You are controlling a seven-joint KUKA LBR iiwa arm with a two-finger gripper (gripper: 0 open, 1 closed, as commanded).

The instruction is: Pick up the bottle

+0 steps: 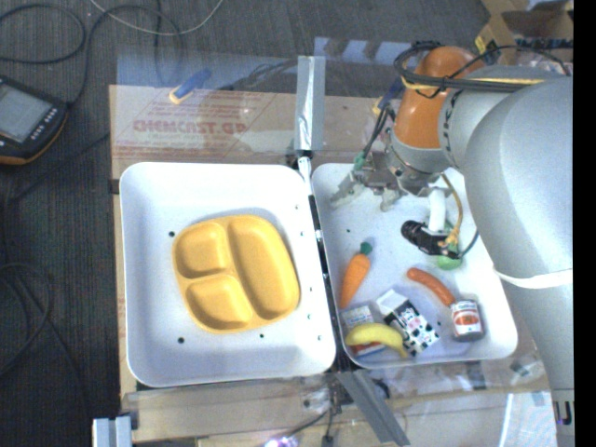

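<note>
One squat bottle (467, 318) — cylindrical, red-labelled

Left-hand bin (140, 250) white; tray (237, 273) yellow; carrot (355, 276) orange (green top); banana (377, 335) yellow; sausage (430, 287) red-orange; bottle (467, 318) red-labelled; box (410, 322) black-and-white spotted.

The gripper (377, 186) is too small and blurred to make out. The grey arm (521, 175) hides the right bin's (335, 217) far right corner. The jar's (467, 318) label is unreadable.

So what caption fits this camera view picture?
Two-finger gripper hovers at the top of the toy-filled white bin, away from the small red-labelled bottle.
</note>
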